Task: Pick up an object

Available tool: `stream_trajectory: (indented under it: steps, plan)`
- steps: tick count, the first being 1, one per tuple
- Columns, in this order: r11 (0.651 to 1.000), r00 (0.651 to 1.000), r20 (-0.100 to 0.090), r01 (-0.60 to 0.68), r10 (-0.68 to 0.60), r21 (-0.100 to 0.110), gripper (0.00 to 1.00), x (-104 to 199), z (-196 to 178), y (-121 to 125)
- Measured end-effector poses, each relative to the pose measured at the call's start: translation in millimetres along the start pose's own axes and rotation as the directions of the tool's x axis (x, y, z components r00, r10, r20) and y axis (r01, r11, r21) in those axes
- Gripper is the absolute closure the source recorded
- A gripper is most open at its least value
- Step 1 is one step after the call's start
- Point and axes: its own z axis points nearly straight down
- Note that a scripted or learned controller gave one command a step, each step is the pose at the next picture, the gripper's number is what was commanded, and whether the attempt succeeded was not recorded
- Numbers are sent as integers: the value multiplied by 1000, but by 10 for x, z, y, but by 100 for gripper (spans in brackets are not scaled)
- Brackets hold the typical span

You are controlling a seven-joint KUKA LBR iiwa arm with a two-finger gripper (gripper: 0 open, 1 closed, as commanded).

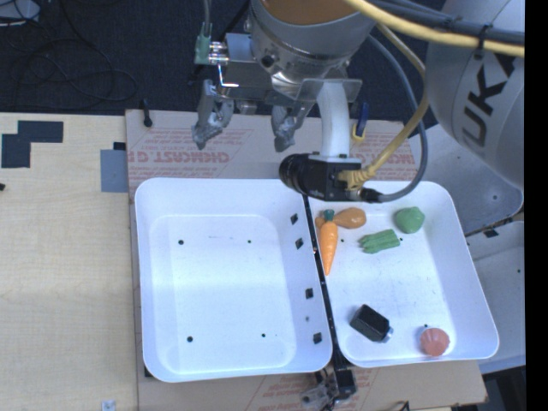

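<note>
Gripper (248, 131) hangs above the bins' far edge, fingers spread, holding nothing. Objects sit in right bin (467, 255) — carrot (328, 245) hugs the divider; descent there risks a wall strike.

**Readable markings**

The cardboard sheet (171, 154) under the bins carries red print along its far edge, just behind the left bin (221, 289). The print is upside down from this camera; it looks like "CHEMCEST, G A" followed by more letters, but the spelling is not certain. More red print shows on the cardboard's near edge, below the bins, too small and cut off to make out.

The arm (484, 84) bears large dark letters on its grey casing at upper right, "UK" showing, with the rest cut off by the frame.
</note>
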Motion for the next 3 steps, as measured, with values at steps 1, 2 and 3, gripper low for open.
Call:
stream_trajectory:
  steps: [1, 2, 3]
  plan:
    - [1000, 1000, 8, 4, -4, 14, 100, 19, -8, 20]
    - [1000, 1000, 6, -4, 4, 8, 100, 5, -54, 164]
    - [1000, 1000, 7, 1, -1, 12, 100, 17, -146, 159]
